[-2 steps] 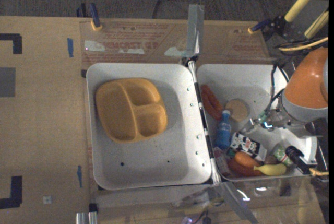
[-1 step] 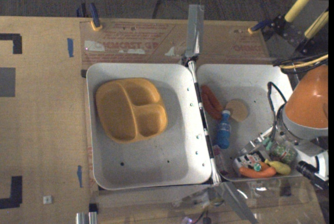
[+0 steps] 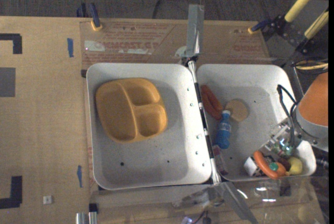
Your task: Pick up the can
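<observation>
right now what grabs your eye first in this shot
The big yellow divided tray in the left bin stands out most. Next comes the orange band of the arm at the right edge, over a cluster of small things in the right bin, with a blue bottle near the divider.

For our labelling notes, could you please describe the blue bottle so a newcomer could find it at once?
Look in the right-hand white bin, near its left wall. The blue bottle lies there, just right of an orange-red sausage-shaped toy and below a tan disc. It is the only blue item there.
</observation>
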### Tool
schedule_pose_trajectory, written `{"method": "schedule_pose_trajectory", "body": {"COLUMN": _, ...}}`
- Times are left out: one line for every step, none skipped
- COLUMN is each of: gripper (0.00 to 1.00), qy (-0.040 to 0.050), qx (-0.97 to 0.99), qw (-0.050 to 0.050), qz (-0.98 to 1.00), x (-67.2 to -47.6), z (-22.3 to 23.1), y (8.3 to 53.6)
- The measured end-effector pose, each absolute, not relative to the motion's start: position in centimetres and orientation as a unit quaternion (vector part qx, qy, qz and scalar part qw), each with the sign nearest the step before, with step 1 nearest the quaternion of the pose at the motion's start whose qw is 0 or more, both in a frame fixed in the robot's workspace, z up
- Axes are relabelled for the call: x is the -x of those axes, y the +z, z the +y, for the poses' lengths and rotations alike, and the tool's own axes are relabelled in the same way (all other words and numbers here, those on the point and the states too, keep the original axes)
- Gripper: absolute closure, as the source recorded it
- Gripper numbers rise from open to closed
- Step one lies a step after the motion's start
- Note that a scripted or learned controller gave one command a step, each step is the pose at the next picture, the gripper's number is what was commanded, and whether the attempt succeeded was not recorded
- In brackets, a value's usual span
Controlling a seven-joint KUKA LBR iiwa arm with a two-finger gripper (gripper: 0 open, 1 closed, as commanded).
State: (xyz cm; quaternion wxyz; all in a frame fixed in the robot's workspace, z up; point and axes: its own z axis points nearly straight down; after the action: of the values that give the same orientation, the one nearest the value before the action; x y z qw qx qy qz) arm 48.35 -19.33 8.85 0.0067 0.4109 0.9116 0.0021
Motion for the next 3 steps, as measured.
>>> {"method": "schedule_pose_trajectory", "body": {"gripper": 0.0, "qy": 0.0053, "qx": -0.468, "qw": 0.002, "qz": 0.884, "x": -56.2, "z": -21.5, "y": 8.8}}
{"method": "schedule_pose_trajectory", "body": {"gripper": 0.0, "qy": 0.0053, "qx": -0.468, "qw": 0.002, "qz": 0.884, "x": -56.2, "z": -21.5, "y": 8.8}}
{"method": "schedule_pose_trajectory", "body": {"gripper": 0.0, "qy": 0.0008, "qx": -0.466, "qw": 0.002, "qz": 0.885, "x": -52.6, "z": -22.3, "y": 13.7}}
